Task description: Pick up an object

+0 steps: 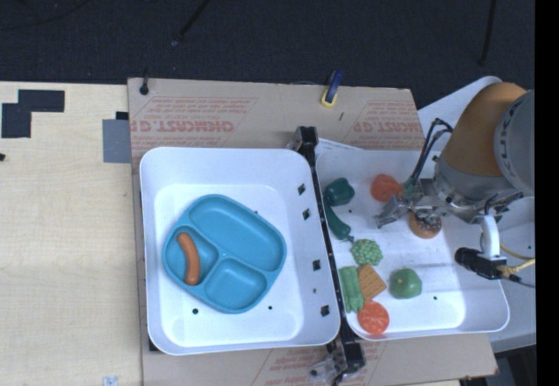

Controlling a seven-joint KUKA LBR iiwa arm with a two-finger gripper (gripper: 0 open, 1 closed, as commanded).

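Camera view shows the claw low in the right bin, just above a small brown toy, probably aiming there, with an orange ball to its left.

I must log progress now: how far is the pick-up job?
Done: the claw is low in the right bin, among the toys beside the orange ball. In hand: nothing visibly held. Left: grip one toy and lift it. The sausage lies on the blue tray.
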